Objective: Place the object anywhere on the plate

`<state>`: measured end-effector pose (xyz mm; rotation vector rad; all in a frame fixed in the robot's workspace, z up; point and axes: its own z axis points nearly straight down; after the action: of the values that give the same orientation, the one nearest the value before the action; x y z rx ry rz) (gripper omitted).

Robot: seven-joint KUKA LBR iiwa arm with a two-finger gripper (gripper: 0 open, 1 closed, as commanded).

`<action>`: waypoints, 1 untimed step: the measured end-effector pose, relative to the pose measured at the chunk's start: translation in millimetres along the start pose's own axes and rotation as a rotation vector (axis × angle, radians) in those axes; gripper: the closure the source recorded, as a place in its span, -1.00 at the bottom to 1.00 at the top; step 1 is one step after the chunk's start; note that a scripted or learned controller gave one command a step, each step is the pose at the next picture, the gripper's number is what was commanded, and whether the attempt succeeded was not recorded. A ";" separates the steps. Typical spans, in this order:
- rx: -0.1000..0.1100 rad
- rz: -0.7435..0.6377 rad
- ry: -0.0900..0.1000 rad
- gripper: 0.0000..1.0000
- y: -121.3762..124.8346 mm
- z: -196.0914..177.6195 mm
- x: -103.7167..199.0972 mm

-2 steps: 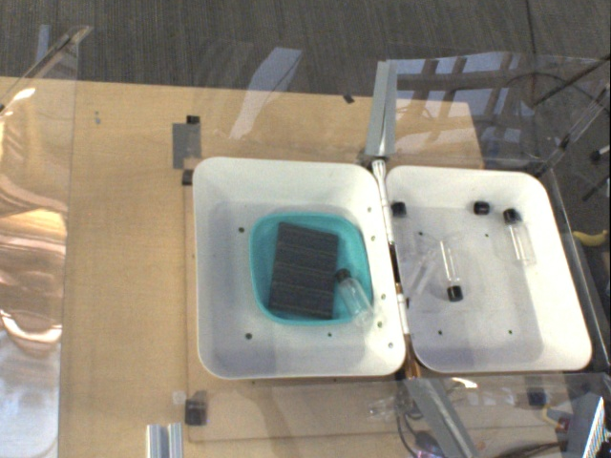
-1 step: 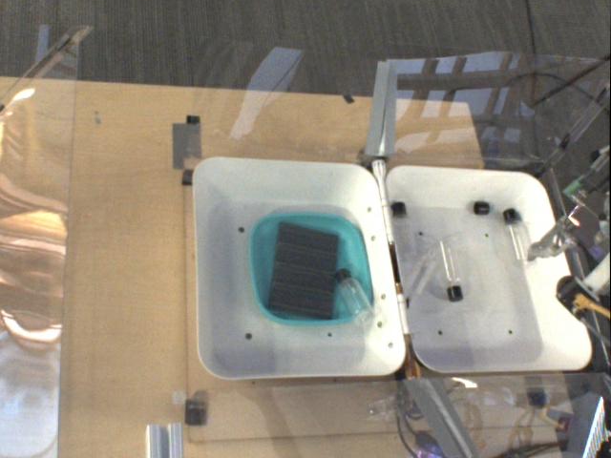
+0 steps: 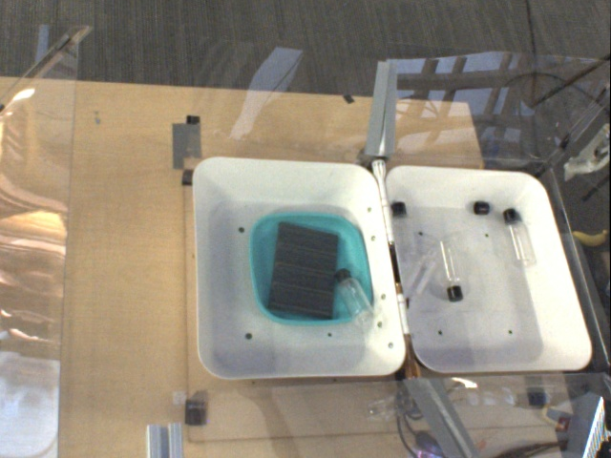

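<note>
A teal square plate [image 3: 263, 256] sits in the middle of the left bin [image 3: 220, 284]. A dark grey ridged block [image 3: 304, 270] lies flat on the plate, slightly tilted. At the plate's lower right corner a clear vial with a black cap [image 3: 349, 291] rests partly on the rim, next to the block. In the right bin [image 3: 563, 294] lie more clear vials with black caps, one near the middle [image 3: 450, 270] and one at the upper right [image 3: 520, 239].
Two small black caps [image 3: 482, 207] [image 3: 397, 209] lie near the right bin's far wall. A metal divider post [image 3: 379, 113] stands behind the seam between the bins. Bare wooden bench [image 3: 105, 256] lies left of the bins.
</note>
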<state>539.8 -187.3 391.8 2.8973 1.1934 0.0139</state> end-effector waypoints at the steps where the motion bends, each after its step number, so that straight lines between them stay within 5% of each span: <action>1: 0.009 0.033 -0.004 -1.00 -32.8 158.8 -36.2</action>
<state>492.8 -190.1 232.5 2.9233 1.1482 0.0025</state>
